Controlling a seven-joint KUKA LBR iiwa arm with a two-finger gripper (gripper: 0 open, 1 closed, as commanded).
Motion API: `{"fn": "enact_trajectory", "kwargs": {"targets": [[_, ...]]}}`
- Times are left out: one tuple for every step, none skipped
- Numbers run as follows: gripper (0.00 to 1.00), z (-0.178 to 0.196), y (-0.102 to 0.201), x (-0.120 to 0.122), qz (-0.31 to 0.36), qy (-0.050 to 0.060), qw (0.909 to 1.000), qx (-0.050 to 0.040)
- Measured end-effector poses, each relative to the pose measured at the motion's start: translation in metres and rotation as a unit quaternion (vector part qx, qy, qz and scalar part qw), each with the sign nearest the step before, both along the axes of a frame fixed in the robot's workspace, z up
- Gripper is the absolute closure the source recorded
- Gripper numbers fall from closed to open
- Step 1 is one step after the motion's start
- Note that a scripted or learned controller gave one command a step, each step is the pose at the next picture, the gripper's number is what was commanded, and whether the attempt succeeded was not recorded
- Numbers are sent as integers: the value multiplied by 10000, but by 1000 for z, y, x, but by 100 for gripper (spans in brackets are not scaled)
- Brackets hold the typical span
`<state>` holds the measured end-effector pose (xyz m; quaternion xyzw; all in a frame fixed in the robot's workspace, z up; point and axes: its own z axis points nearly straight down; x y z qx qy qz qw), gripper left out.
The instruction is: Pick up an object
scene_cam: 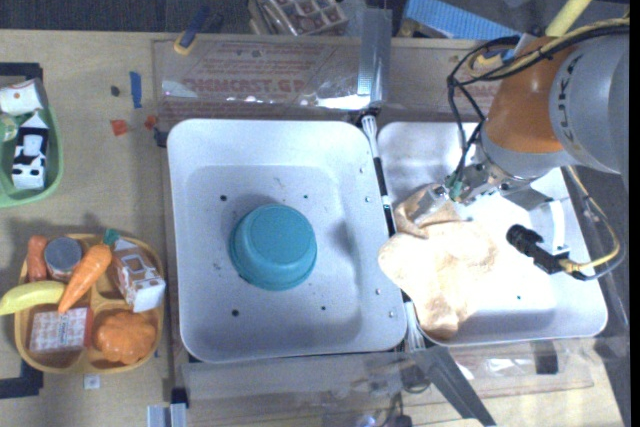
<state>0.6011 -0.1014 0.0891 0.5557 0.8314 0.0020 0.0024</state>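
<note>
A crumpled beige cloth lies in the right bin, spreading over that bin's left rim towards the front. My gripper is low in the right bin, at the cloth's upper left corner and touching it there. That corner looks bunched up against the gripper tip. An upside-down blue bowl sits in the middle of the left bin, well apart from the gripper.
The arm's orange band and a black cable connector hang over the right bin. On the bench at left stand a yellow tray of toy food and a green dish. Clutter and boxes lie behind the bins.
</note>
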Motion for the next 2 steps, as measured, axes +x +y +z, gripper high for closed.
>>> {"fn": "enact_trajectory", "kwargs": {"targets": [[100, 12, 0, 2, 6, -31, 10000, -5], [100, 97, 43, -9, 1636, 0, 9865, -16]]}}
